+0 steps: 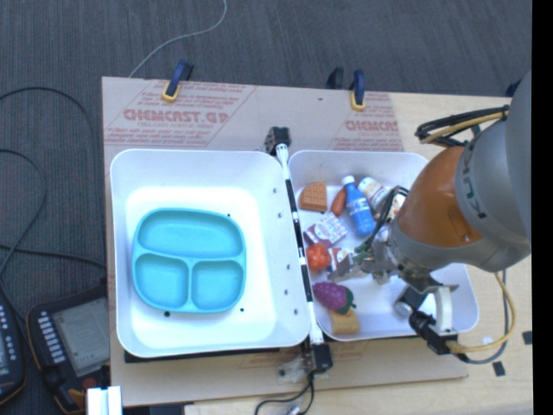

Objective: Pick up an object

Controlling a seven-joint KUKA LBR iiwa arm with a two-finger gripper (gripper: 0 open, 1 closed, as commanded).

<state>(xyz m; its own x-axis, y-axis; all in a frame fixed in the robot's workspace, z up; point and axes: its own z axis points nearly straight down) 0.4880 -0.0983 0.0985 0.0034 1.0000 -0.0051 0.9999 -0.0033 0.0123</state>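
In the left bin [121, 232] lies a blue 3-compartment tray [190, 259]. In the right bin [467, 314], toy food crowds the left half: a waffle [313, 196], a blue bottle [359, 214], a red tomato-like piece [319, 257] and a purple grape bunch [331, 295]. The gripper [367, 262] is down among them, near the tomato piece; whether it is apart or together cannot be told. The bottle looks likeliest: its long axis runs up-down in view, cap at top, so closing across its width should seat best.
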